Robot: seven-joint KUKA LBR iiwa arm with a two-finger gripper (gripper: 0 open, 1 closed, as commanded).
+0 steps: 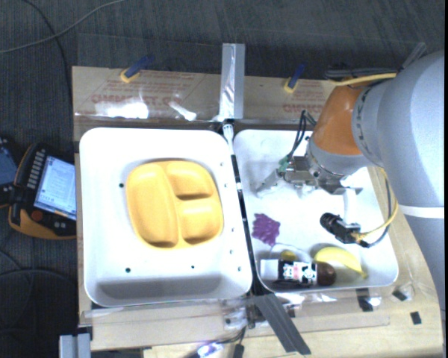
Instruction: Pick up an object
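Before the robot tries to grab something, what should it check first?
1. Things to grab in the right bin: ok, purple object, bottle and yellow object lie there.
2. Gripper over that bin: ok, it sits near the bin's far side.
3. Gripper above an object: not ok, the purple object lies nearer the camera than it.
4. Gripper free of any load: cannot tell.
5. Objects apart: not ok, bottle and yellow object look like they touch.
6. Yellow tray out of the way: ok, it's in the left bin.

The robot arm (pixel 414 133) is big, round and grey. It has an orange band (pixel 340 125) near the wrist. Thin black and yellow cables (pixel 381 226) loop from it.
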